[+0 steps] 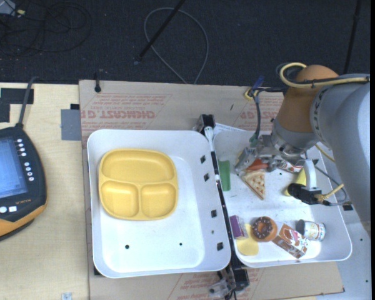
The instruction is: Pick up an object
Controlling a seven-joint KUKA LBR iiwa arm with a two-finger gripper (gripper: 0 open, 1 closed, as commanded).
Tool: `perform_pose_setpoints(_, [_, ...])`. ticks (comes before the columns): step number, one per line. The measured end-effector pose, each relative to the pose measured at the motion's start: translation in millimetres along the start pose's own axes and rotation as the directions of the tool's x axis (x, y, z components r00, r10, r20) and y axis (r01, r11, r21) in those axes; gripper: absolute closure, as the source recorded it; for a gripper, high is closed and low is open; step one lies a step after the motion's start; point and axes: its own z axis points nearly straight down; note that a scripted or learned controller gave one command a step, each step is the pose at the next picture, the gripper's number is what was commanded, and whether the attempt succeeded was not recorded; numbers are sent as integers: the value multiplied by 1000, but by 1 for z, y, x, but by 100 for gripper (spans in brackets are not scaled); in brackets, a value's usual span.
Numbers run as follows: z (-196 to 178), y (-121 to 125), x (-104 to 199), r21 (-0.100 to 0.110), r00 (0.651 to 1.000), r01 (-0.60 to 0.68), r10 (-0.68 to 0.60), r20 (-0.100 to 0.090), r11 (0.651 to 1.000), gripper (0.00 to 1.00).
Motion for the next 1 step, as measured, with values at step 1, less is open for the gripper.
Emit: perform_pose_setpoints(1, [-10, -1, -1, 11, 1000, 1, -1, -2, 1000, 100])
